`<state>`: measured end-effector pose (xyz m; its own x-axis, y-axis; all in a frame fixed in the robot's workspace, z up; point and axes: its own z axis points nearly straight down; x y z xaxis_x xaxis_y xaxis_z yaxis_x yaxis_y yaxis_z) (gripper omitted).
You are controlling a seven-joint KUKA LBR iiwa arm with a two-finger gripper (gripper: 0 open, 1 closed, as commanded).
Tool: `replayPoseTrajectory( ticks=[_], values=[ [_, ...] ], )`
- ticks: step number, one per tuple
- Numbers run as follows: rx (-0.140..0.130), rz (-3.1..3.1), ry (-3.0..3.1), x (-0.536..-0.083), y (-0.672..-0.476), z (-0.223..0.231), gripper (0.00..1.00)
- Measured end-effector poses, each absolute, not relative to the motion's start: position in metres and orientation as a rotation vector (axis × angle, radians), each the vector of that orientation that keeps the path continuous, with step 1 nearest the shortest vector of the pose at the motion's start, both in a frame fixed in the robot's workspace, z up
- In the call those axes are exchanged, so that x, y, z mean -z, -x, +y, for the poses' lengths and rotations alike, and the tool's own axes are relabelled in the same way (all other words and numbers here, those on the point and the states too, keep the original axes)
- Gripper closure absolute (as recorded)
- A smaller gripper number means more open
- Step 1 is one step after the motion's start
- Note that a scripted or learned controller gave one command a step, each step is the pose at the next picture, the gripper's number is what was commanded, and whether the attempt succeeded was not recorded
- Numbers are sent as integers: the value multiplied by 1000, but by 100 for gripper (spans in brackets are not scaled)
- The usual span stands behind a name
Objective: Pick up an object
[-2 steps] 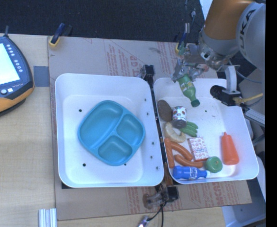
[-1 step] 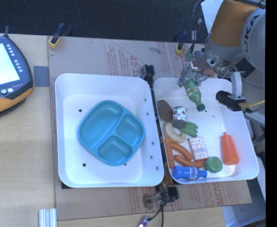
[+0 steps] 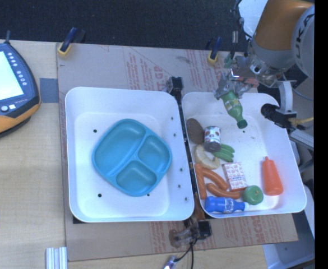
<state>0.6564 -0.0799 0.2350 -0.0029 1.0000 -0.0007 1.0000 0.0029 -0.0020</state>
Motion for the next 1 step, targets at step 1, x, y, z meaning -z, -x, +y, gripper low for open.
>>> replayPoseTrajectory(
  ticks=[1],
  values=[
    [-2, -2224, 2218, -240, -656, -84, 100]
  ],
)
